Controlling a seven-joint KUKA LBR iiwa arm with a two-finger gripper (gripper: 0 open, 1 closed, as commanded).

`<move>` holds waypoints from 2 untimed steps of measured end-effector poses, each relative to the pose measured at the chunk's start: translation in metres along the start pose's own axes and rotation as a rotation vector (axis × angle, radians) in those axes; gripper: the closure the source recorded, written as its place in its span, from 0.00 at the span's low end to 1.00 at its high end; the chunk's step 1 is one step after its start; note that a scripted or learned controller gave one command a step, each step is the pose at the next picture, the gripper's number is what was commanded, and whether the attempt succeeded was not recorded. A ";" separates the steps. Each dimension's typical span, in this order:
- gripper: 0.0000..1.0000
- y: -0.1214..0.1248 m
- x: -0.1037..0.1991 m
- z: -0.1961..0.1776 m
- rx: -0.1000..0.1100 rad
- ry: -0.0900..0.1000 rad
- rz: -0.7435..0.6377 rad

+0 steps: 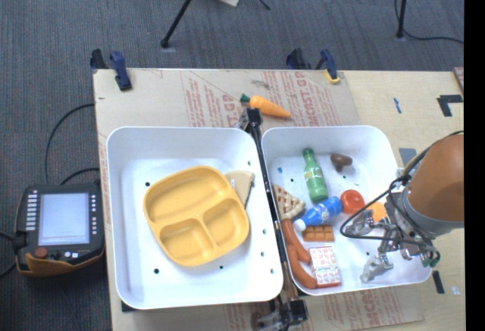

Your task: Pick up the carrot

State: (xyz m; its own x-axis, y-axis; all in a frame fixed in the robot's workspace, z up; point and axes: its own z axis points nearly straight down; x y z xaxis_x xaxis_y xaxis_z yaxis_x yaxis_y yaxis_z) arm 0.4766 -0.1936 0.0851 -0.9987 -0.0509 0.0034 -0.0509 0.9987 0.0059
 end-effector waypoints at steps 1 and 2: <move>0.00 -0.019 -0.077 -0.056 0.006 -0.015 -0.115; 0.00 -0.016 -0.032 0.000 0.000 -0.001 -0.300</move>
State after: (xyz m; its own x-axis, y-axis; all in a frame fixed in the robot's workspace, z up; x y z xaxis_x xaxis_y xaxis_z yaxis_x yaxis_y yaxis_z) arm 0.5095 -0.2078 0.0854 -0.9391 -0.3435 0.0002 -0.3435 0.9391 0.0060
